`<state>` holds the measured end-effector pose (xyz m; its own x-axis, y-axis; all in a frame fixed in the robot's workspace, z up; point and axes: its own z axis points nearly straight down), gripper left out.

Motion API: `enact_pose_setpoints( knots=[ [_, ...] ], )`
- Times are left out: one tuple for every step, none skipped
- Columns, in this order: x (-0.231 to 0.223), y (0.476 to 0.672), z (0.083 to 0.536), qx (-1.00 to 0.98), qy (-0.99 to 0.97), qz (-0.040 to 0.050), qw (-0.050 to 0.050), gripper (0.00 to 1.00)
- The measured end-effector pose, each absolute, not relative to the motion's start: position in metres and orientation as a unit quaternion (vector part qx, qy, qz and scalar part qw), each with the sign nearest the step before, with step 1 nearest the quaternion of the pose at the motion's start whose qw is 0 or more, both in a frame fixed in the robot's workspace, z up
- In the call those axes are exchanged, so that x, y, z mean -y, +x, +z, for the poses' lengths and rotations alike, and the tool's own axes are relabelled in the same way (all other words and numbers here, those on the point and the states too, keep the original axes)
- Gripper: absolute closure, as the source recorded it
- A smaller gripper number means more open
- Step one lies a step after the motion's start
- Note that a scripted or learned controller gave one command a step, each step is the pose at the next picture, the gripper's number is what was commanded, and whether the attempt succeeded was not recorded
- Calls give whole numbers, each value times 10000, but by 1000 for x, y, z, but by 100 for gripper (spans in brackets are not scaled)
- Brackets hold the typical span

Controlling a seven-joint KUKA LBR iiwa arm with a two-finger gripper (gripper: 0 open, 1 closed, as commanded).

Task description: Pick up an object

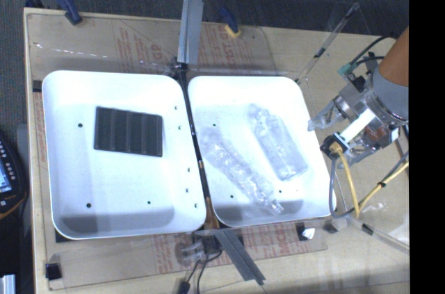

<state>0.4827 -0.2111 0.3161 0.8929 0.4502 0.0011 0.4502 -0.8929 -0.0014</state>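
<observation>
From above, the hand hangs just past the right bin's right rim with its fingers spread and nothing between them, while two clear plastic bottles lie slantwise in that bin and a dark ribbed block lies flat in the left bin.

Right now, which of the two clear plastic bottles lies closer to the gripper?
The shorter, wider bottle at the right bin's right side; the longer bottle lies nearer the divider, farther from the gripper.

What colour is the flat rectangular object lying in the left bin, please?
Dark grey to black, with ribbed vertical bands: the flat rectangular object in the camera view.
</observation>
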Motion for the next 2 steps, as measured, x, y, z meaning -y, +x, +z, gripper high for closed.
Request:
enact_pose_setpoints(
  knots=[
    [208, 532, 181, 1155, -9933, 34, 32, 0],
    [206, 532, 190, 1209, -9926, 60, 59, 100]
  ],
)
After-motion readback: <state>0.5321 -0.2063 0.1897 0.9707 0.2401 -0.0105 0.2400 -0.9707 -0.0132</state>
